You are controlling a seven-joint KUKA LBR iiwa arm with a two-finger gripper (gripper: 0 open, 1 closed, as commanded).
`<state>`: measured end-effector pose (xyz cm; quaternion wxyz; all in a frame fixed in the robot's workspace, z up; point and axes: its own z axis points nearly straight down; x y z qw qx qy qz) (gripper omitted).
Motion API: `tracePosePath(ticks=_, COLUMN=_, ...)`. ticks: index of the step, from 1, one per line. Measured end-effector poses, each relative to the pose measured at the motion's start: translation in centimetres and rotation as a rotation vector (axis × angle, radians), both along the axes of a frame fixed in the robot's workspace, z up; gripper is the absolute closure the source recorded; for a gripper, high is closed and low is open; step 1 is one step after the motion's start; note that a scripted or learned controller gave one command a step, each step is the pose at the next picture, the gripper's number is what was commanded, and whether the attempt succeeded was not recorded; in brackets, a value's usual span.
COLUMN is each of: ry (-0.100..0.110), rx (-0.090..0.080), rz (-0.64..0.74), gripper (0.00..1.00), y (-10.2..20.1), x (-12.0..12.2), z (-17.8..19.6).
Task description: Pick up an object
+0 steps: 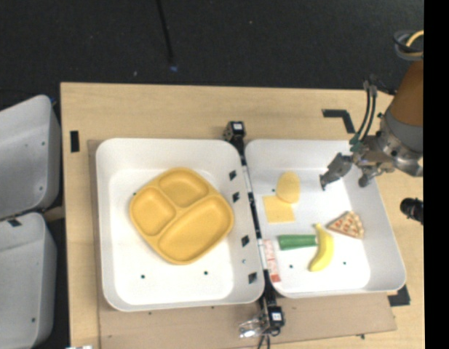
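**Still lining up, nothing grabbed yet**

Wooden bench [209,111] against a dark floor, two white bins side by side. Left bin [122,282] has a yellow divided plate [182,214]. Right bin [377,267] holds the toy food: pale round piece [288,186] touching a cheese slice [279,209], green stick [297,241] next to the banana [323,250], pizza slice [346,225] nearby. Gripper [348,171] hangs over the bin's upper right corner, fingers spread, nothing between them. I'd call this the approach step. Next it needs to pick one target, probably the pizza as it's nearest, center over it and descend.
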<state>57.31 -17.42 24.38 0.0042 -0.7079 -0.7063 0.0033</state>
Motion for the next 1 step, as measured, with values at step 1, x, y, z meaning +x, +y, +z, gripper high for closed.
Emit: tracePosePath(ticks=1, ry=-0.012, rx=-0.002, rz=0.002, gripper=0.00, y=0.03, x=0.24, z=0.67)
